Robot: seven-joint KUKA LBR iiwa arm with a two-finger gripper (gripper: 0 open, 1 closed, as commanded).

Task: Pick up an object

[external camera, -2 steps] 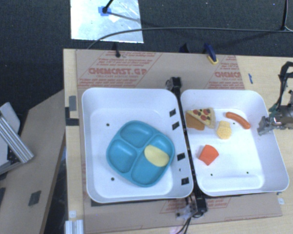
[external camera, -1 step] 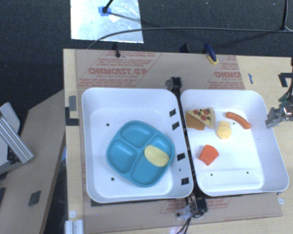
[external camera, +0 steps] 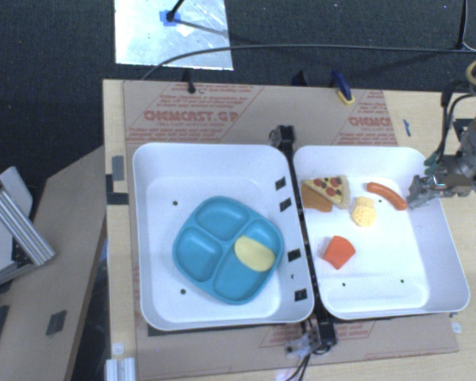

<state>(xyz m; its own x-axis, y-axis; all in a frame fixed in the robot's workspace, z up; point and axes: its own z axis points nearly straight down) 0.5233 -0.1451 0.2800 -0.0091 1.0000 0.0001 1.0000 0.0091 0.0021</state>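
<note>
Reaching in from the right, the gripper (external camera: 423,187) hangs over the right rim of the right bin (external camera: 444,252), and whether its fingers are apart or together cannot be told at this size. Nothing shows between them. Just left of it lies a small orange-red sausage (external camera: 386,195), slanted, its near end close to the gripper tip. Next come a yellow corn piece (external camera: 364,211) and a pizza slice (external camera: 327,192) with red dots on top, then an orange-red wedge (external camera: 339,252) lower in the same bin. The left bin (external camera: 155,213) holds a blue divided plate (external camera: 210,252) with a yellow oval piece (external camera: 255,253) resting in its right compartment. The grey wrist (external camera: 472,173) enters level from the edge
</note>
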